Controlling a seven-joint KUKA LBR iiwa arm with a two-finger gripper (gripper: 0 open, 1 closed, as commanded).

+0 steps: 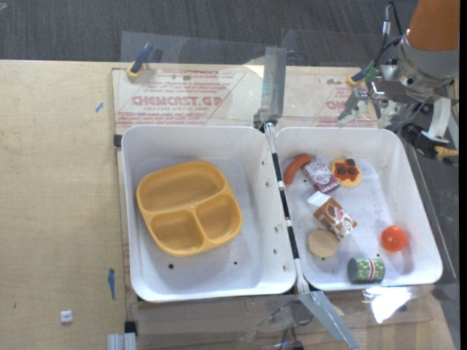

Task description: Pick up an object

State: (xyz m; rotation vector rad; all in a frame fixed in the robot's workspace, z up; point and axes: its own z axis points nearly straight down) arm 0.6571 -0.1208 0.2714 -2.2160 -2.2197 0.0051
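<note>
The table [51,195] is seen from above, pale wood, carrying two shallow white bins side by side. The left bin [139,152] holds a yellow divided plate [188,206] with three compartments, set near its middle. The right bin [416,195] holds the small items from which one is to be picked.

The arm [436,13], grey with an orange band, is seen at the far right corner, above and beyond the far rim of the right bin. The tool [365,93] hangs at its end over the clear sheet beyond the bin; whether it is open or closed cannot be told, and nothing is seen gripped in it.

Within the right bin, a brown and white carton [334,218] lies tilted near the centre, with a round tan cookie [322,243] touching its near end. A green can [365,270] lies on its side near the near rim, its long axis running left to right. An orange ball [393,238] sits well apart to the right. At the far end, a red sausage [295,168], a pink wrapped packet [319,174] and a small pizza [346,172] are grouped together.

All the items lie nearer and to the left of the tool; the far group is judged closest to it.
</note>
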